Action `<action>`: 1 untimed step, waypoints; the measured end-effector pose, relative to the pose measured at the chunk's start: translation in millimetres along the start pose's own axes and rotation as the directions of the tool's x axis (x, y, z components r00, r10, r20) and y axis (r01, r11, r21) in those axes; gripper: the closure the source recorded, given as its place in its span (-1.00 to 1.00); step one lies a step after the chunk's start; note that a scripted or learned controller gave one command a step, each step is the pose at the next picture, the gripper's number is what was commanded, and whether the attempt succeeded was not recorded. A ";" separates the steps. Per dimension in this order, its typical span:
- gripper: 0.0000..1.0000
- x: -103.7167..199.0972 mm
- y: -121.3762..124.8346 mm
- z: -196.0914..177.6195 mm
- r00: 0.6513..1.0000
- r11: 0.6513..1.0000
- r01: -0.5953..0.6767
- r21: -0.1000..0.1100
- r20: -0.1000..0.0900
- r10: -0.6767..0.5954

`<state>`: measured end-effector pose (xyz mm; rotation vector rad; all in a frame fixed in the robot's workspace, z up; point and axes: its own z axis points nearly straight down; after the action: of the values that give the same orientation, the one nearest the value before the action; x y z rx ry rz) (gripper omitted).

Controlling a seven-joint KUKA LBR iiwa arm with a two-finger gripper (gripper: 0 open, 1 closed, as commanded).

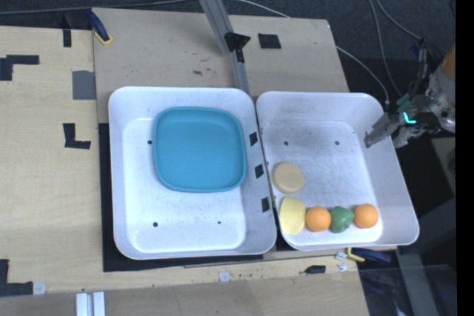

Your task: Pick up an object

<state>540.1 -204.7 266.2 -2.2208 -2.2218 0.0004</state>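
Note:
The right bin [326, 115] holds several small objects along its near edge: a tan round piece [288, 177], a pale yellow piece [292, 215], an orange ball [318, 219], a green piece [341, 218] and a second orange ball [365, 215]. My gripper [385, 131] hangs at the right rim of that bin, well above and to the right of the objects. Nothing shows between its dark fingers.
The left bin [133, 218] carries a blue square plate [199, 149]. A grey metal bar [215, 4] slants down from the top to the gap between the bins. Cables loop on the dark floor at the upper right.

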 end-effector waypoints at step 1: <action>-1.00 0.0 -0.1 0.1 1.000 1.000 0.000 0.000 0.000 0.000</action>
<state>540.0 -204.7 266.1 -2.2208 -2.2216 0.0005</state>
